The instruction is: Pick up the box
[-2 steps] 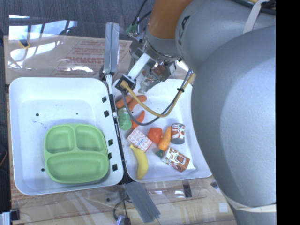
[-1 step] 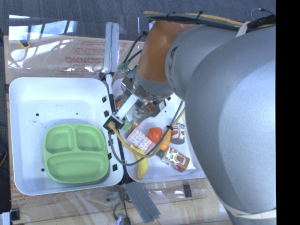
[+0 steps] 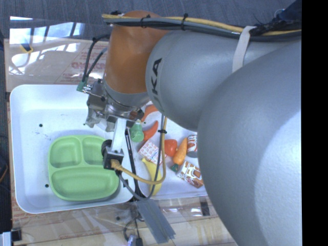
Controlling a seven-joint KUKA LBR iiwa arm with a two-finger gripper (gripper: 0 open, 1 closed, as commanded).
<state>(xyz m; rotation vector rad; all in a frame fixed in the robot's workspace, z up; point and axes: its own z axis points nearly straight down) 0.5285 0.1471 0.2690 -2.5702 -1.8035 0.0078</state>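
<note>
- camera view: the gripper (image 3: 98, 116) hangs over the white bin (image 3: 31, 101), just above the green divided tray (image 3: 82, 181); whether it is open or closed i cannot tell.
- the box (image 3: 149, 151), red-and-white checked, lies in the bin to the gripper's lower right, apart from it, touching a banana (image 3: 152, 172).

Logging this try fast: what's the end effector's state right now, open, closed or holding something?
End effector: cannot be told from this view; it is near the green tray.
</note>
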